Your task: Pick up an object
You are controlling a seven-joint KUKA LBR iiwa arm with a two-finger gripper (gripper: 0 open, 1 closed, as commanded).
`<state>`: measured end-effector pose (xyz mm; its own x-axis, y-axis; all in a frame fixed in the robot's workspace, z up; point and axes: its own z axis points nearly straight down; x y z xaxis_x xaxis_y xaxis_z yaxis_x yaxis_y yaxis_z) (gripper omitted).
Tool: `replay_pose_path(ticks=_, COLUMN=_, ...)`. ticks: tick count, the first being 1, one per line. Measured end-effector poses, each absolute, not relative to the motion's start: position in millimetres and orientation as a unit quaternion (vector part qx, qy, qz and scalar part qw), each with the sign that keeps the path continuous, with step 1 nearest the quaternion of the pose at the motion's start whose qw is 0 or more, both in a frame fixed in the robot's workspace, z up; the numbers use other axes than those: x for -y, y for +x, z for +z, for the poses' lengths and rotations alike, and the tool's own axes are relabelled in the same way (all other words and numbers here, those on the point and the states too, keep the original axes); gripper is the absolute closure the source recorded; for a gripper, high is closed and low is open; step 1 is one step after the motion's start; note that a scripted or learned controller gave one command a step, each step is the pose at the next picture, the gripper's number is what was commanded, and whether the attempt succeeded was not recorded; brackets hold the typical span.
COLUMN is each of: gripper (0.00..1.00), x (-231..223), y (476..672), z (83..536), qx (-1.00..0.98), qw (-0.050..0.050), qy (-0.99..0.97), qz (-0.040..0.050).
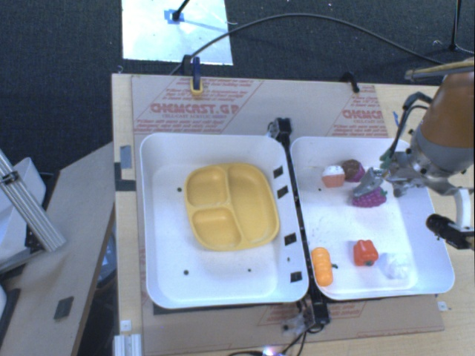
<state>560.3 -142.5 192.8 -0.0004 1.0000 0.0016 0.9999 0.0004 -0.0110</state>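
Two white bins sit side by side — the left bin [159, 221] carries a pale yellow divided plate [230, 206], and small black marks dot the strip where the bins meet. In the right bin [427, 247]: a purple bunch of grapes [369, 196], a dark maroon piece [352, 170] at the far side, and a small cake [333, 175] with a white top and pinkish base. Nearer lie a red-orange pepper [364, 252], an orange fruit [321, 265] and a clear, whitish crumpled thing [394, 266]. The bench board [245, 106] is tan with red lettering. The arm [449, 121] is grey with an orange band — the floor beyond is dark.
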Motion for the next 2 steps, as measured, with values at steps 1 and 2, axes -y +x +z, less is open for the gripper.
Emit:
replay_pose_path(ticks=1, gripper=0.0, x=142, y=563.4, z=199, qx=0.708, qw=-0.001, qy=-0.706, qz=-0.0002)
replay_pose_path(ticks=2, gripper=0.0, x=138, y=560.8, z=157, qx=0.708, qw=0.0, qy=-0.706, qz=0.0001)
